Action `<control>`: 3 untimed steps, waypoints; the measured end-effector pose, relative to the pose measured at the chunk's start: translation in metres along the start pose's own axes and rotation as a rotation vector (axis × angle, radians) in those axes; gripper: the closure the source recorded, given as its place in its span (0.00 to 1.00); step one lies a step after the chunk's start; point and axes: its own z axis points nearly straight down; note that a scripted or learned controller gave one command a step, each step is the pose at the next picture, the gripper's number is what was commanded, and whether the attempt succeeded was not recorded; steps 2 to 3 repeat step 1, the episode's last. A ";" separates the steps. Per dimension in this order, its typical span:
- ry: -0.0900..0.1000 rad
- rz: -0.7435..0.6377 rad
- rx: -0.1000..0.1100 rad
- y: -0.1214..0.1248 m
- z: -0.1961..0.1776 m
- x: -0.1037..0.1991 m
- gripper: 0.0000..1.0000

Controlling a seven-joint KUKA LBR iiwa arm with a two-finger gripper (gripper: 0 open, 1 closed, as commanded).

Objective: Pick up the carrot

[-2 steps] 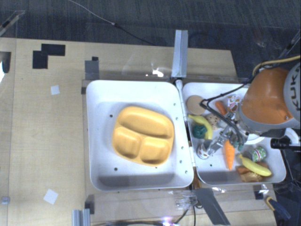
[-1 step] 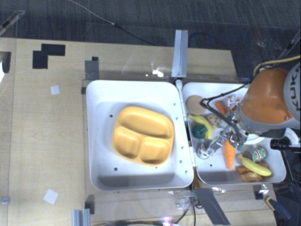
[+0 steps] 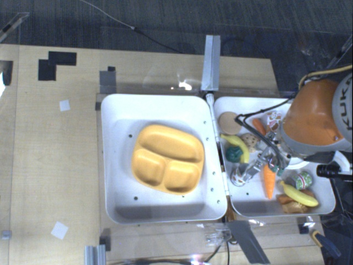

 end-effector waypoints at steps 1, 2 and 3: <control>-0.003 0.087 -0.002 0.000 0.001 -0.002 0.00; -0.003 0.087 -0.002 0.000 0.001 -0.002 0.00; -0.003 0.087 -0.002 0.000 0.001 -0.002 0.00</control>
